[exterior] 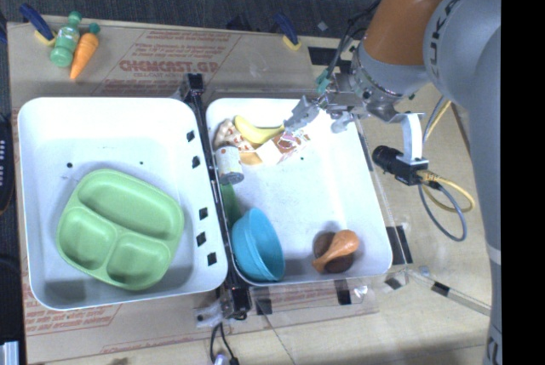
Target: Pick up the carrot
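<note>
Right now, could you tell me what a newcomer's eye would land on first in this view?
Probably the grey arm with its orange band, reaching in from the right over the right bin's far edge. Next, the green divided plate in the left bin. The carrot lies outside both bins, on the bench's far left corner.

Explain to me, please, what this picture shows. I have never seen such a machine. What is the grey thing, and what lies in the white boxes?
One camera looks down at a slant on a bench. The grey arm with an orange band is a robot; its gripper hangs over the right bin, near a banana. That bin also has a blue bowl and a brown pear-shaped toy. The left bin has a green divided plate. The carrot it should pick lies outside, on the board at far left.
</note>
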`<state>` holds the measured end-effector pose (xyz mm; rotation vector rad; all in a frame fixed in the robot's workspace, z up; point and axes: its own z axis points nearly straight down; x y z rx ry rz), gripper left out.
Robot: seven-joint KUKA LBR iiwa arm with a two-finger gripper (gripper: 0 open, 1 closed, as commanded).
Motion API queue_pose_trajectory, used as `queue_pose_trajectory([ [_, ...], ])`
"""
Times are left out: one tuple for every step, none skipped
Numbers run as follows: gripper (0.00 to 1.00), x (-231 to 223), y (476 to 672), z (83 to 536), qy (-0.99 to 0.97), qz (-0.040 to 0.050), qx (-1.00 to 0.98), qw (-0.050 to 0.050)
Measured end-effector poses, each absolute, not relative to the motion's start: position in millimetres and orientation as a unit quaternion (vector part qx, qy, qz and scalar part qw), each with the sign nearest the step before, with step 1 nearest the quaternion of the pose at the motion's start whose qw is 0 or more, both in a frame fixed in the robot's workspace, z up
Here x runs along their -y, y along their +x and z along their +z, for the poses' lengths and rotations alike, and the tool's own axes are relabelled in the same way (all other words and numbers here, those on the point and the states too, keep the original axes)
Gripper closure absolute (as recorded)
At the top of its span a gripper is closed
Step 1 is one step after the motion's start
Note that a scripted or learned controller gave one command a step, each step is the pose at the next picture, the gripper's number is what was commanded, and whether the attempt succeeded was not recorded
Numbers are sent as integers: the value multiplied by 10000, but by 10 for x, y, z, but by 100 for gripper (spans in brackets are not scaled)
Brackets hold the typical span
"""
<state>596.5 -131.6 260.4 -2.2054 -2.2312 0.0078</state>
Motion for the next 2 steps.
queue_pose_trajectory([
  [0, 1817, 5501, 1023, -6900, 75, 7237, 86],
  [0, 2082, 4865, 915, -7091, 24, 7051, 22],
])
